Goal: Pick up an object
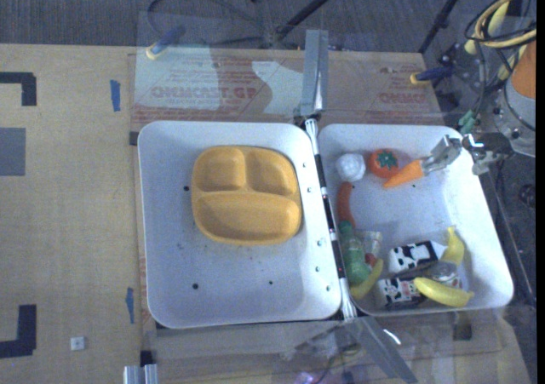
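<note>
A tapered orange toy carrot lies tilted near the back of the right bin, its thick end at the gripper tip; whether the jaws pinch it, I cannot tell. Beside it sit a glossy tomato and a white ball. Smooth yellow bananas crowd the front. The left bin bears a moulded yellow divided plate.
</note>
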You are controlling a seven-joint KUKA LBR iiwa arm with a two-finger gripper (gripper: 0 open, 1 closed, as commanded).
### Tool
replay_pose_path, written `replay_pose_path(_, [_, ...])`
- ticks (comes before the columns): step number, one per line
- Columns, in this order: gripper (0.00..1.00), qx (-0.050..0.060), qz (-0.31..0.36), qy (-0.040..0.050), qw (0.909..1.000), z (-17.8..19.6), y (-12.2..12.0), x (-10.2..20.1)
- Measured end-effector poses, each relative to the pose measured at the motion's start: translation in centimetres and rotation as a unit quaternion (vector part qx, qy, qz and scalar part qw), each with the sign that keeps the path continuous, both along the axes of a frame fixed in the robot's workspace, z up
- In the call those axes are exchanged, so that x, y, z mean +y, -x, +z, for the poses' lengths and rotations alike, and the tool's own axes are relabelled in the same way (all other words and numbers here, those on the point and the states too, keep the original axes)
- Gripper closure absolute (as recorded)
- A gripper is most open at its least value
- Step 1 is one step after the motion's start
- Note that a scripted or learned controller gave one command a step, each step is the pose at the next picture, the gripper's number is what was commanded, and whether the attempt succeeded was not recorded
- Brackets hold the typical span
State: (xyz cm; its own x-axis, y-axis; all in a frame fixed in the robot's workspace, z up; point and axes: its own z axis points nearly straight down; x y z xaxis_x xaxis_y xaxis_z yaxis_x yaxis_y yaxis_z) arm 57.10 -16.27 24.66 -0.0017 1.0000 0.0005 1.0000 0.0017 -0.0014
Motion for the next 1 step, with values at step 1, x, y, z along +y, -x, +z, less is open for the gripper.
replay_pose_path(1, [0.0, 0.0, -0.069, -0.0003, 0.9976, -11.58, -5.64, 2.15])
